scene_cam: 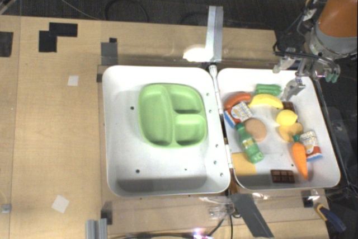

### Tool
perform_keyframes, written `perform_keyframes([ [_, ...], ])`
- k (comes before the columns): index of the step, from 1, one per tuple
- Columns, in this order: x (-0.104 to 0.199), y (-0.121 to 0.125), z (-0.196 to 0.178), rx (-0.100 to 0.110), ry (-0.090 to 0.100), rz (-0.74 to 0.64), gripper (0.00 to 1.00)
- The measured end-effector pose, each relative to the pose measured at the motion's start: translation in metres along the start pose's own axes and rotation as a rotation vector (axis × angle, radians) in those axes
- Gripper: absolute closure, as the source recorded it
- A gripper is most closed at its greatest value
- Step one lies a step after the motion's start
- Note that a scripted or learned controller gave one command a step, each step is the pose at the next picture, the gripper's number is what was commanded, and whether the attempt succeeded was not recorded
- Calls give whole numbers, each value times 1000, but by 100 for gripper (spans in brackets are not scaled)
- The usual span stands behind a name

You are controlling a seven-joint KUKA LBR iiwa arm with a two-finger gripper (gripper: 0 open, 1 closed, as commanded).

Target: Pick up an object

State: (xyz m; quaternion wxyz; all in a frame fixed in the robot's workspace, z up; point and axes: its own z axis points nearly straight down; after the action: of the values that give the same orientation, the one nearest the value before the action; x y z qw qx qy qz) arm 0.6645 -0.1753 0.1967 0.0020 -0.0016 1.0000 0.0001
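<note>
Green tray (170, 115) fills left bin (120, 176) (toys crowd right bin (330, 176)); hand (295, 87) state unclear.

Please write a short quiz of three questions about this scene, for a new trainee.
1. True or false: the green divided tray lies in the left bin.
2. Which item lies nearest the chocolate bar? A) banana B) carrot C) green bottle
3. Fill in: the gripper hangs over the ____ bin's far edge.

Key: 1 true; 2 B; 3 right.
</note>
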Motion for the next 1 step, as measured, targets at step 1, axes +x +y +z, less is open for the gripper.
perform_keyframes([
  [1,78,-3,99,2,-10,106,0],
])
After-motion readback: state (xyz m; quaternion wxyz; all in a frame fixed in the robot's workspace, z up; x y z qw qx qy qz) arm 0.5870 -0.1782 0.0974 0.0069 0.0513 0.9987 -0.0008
